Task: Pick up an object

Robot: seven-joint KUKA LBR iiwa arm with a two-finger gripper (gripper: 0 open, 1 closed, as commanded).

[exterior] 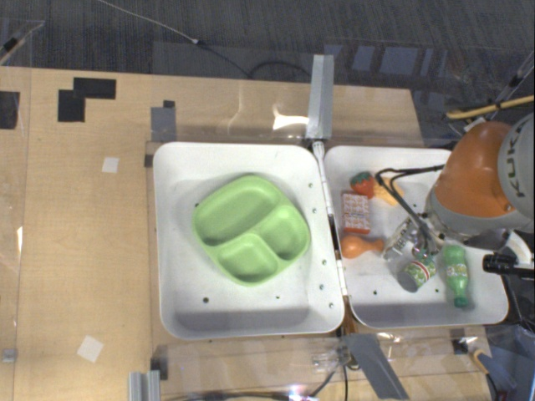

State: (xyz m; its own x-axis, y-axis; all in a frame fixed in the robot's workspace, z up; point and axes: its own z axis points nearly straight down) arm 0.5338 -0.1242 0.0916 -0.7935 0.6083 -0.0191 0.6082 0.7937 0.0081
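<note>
Over the right bin (368,303), the gripper (407,242) is hanging low, and whether its jaws are spread or closed is impossible to tell. Just beside it a can (416,272) and a green bottle (456,276) are lying, with an orange pear-shaped toy (361,246) and a red-printed box (356,211) sitting leftward. A green divided plate (251,228) is resting in the left bin (175,307).

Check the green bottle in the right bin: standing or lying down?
Lying down. The green bottle lies flat on the floor of the right bin, its long side showing, cap end toward the near rim, beside a tipped can.
</note>
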